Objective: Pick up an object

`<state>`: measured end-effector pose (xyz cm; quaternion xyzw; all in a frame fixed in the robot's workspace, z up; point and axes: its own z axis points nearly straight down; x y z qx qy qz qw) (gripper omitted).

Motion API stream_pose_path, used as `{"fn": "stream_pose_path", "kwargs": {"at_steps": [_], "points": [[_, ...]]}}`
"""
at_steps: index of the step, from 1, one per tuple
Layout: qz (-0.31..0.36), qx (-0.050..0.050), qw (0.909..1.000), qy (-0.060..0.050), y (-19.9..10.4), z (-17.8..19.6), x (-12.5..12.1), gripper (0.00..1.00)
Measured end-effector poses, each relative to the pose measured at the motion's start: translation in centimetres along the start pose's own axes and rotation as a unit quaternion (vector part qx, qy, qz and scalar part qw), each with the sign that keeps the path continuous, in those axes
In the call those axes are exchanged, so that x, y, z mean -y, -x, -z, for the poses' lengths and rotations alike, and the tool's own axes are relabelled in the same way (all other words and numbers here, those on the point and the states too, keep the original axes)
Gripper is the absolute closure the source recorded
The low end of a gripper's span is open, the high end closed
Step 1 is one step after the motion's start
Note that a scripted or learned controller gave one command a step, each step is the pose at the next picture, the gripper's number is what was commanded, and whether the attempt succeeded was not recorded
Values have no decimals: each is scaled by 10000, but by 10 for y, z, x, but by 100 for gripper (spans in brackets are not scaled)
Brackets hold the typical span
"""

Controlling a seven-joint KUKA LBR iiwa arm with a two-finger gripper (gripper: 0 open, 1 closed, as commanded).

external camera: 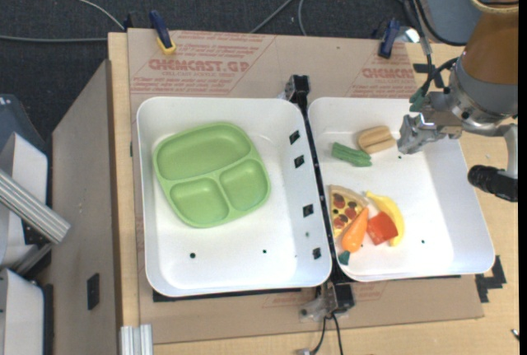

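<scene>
In the right bin (449, 205) lie a tan bread-like piece (374, 137), a green pod (352, 154), a pizza slice (346, 206), an orange carrot (355, 230), a red block (381, 228) and a yellow banana (390, 212). My gripper (414, 133) hangs over the bin's back right part, just right of the tan piece. Nothing shows between its fingers.
The left bin (165, 263) holds a green divided plate (212, 174). A black divider with clips (306, 172) runs between the bins. Blue clamps (162, 30) (389, 37) and cables sit at the back. The right bin's right half is bare white floor.
</scene>
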<state>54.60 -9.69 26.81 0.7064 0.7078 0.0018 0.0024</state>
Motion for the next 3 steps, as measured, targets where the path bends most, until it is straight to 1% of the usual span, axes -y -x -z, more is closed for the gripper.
{"fn": "stream_pose_path", "kwargs": {"at_steps": [1, 2, 3], "points": [[23, -18, 10000, -43, -62, -9, -5, 100], [27, -15, 10000, -26, -121, -14, -17, 100], [20, -17, 10000, -59, -174, -39, -19, 100]]}}
